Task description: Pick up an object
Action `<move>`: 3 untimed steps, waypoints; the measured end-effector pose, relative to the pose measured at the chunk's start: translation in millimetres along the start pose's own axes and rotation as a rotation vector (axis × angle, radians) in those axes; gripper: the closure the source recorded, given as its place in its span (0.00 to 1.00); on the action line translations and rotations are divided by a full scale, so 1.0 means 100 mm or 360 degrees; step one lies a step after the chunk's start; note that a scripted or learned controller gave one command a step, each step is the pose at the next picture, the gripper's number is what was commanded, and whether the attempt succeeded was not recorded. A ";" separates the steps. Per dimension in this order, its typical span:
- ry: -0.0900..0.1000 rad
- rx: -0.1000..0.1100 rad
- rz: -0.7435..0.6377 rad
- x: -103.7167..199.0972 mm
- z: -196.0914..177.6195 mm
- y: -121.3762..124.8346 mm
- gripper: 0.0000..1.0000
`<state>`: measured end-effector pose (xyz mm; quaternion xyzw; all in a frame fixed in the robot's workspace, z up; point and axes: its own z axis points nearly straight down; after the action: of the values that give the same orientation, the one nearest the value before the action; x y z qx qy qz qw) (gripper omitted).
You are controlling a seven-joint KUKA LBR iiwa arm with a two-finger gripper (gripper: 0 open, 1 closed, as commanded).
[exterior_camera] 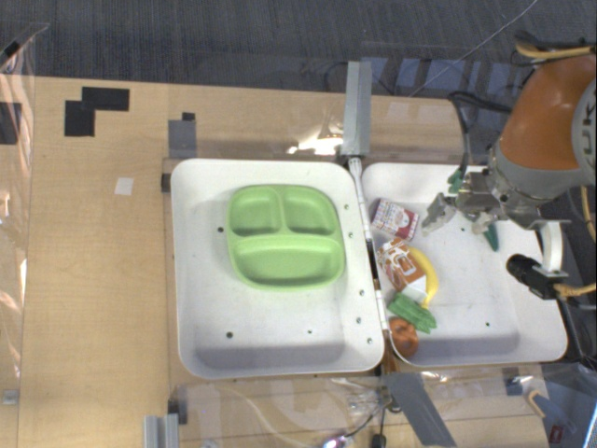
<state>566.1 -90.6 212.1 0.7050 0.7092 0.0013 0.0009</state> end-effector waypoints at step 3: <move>-0.0011 -0.0050 0.0135 -0.32 1.04 0.00 0.00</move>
<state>566.8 -122.1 108.2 0.7343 0.6785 0.0100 0.0145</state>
